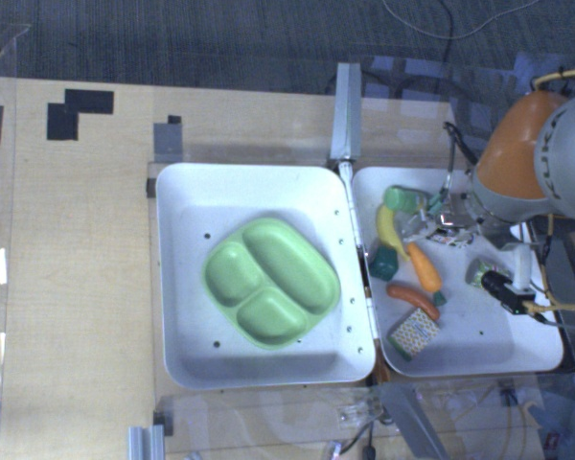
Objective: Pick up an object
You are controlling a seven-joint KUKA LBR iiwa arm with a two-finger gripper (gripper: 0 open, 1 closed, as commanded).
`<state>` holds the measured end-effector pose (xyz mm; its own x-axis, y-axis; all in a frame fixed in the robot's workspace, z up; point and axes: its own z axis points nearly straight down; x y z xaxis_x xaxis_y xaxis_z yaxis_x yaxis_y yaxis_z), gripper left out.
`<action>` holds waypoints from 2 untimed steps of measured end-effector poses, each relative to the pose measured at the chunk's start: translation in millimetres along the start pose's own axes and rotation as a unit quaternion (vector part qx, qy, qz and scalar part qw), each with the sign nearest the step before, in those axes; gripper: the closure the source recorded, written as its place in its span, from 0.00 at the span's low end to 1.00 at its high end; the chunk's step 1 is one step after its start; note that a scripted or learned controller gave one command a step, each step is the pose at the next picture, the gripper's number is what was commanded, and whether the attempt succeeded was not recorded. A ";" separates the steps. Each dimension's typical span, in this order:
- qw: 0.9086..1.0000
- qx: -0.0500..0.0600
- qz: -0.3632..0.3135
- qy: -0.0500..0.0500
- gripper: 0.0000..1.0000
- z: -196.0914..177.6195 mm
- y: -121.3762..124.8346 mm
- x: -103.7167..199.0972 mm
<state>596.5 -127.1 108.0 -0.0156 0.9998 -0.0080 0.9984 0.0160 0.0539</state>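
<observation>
Toys crowd your right bin (517,353): nearest, a patterned block (414,333), then a red sausage (412,297), a carrot (424,266), a banana (388,228) and a green piece (402,198) farthest. Your gripper (431,220) hangs just beyond the carrot; I cannot tell how it is set. A green divided plate (271,281) fills the left bin (182,353).

One fixed camera above, slanting down on both bins (172,257)

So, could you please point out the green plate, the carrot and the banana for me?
Green plate (272,282), camera view, the ridge where its compartments meet.
Carrot (425,267), camera view, middle of its orange body.
Banana (387,228), camera view, middle of its yellow curve.
</observation>
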 end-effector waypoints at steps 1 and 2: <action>1.000 0.005 -0.017 0.001 0.00 1.5 20.5 -26.4; 0.999 0.007 -0.043 -0.004 0.00 3.1 38.3 -21.8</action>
<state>635.2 -148.3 107.1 -0.1017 0.9946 -0.0195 0.9940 0.1023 0.0388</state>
